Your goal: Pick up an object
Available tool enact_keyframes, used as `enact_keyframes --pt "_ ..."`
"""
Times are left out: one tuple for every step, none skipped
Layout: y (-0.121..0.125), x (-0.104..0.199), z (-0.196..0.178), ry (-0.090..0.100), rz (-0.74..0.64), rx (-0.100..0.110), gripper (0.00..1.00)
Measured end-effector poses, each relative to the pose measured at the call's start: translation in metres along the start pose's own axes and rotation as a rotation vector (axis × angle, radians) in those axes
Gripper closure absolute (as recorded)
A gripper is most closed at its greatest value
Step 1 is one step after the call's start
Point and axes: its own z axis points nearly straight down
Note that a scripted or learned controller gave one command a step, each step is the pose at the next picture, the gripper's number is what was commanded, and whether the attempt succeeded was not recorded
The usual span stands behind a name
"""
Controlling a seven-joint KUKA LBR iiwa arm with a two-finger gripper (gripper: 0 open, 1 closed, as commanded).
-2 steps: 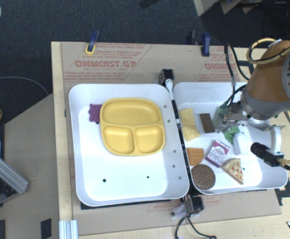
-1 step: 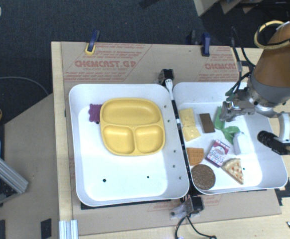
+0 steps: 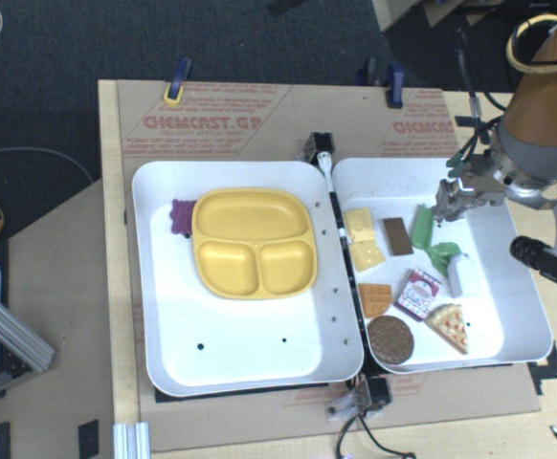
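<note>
- My gripper hangs over the upper middle of the right bin, at the end of my grey arm with its orange band, which reaches in from the right.
- Whether I am open or shut, I cannot tell from this angle; I see nothing held in me.
- Just beside me, to the left and a little lower, lies a green piece, tilted, and below it a second green piece.
- A small white object lies just under that second green piece.
- Left of the green pieces is a brown bar, and further left two pale yellow cheese blocks, one above the other, near the bin's left wall.
- Lower in the bin lie an orange cracker, a pink and white packet, a pizza slice and a round brown cookie.
- The left bin holds a yellow divided plate with a purple object touching its left edge.
- Both bins rest on a board held by clamps at its far edge.
</note>
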Motion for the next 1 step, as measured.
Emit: enact_keyframes --pt "-0.0084 0.0555 -0.0098 0.005 -0.005 0.007 1.00"
